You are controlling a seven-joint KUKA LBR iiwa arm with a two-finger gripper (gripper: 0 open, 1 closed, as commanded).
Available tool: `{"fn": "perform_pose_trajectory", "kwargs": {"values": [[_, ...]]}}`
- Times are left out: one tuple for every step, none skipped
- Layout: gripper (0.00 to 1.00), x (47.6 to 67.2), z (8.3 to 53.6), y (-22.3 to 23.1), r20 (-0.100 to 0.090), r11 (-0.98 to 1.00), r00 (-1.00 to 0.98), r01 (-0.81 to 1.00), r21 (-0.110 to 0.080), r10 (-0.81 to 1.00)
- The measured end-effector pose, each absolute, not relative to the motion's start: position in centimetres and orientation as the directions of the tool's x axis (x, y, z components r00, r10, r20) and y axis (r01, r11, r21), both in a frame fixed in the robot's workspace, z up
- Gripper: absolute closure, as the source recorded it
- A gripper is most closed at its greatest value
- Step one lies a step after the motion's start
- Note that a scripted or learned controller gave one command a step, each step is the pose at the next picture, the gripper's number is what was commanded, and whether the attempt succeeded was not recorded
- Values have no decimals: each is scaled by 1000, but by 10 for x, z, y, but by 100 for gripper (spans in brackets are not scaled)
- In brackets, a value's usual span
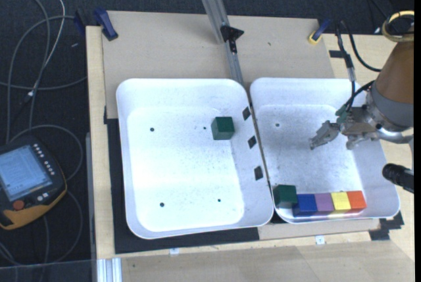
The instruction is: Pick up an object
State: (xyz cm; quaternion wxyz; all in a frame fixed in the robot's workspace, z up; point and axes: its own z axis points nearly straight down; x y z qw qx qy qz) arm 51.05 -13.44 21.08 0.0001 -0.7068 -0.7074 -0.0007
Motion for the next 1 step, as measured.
{"fn": "perform_pose_trajectory", "kwargs": {"values": [[0, 515, 95, -192, 2, -3, 3, 1000, -8, 1000]]}}
